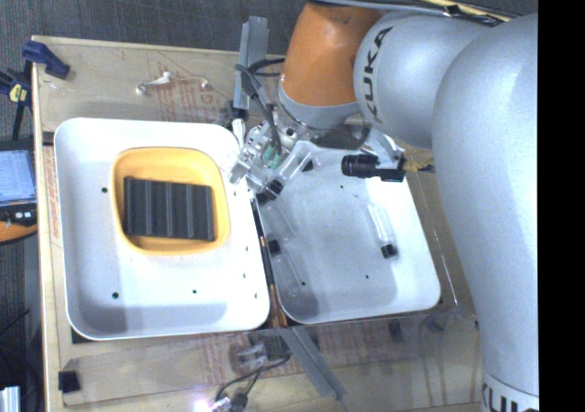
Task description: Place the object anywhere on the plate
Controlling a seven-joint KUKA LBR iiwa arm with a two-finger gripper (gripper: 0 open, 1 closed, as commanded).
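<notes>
The gripper [267, 163] hangs over the upper-left corner of the right bin [416, 287], beside the wall shared with the left bin [78, 310]; whether its fingers are spread or closed I cannot tell. The object, seemingly a small clear tube with a dark cap [381, 232] (too faint to be sure), lies in the right bin's right half. The yellow plate [169, 160], a dark ribbed insert [170, 209] on it, sits in the left bin.

Two shallow white bins are sitting side by side on a wooden bench [110, 374]; a blue clamp [43, 58] is gripping its far left corner.
</notes>
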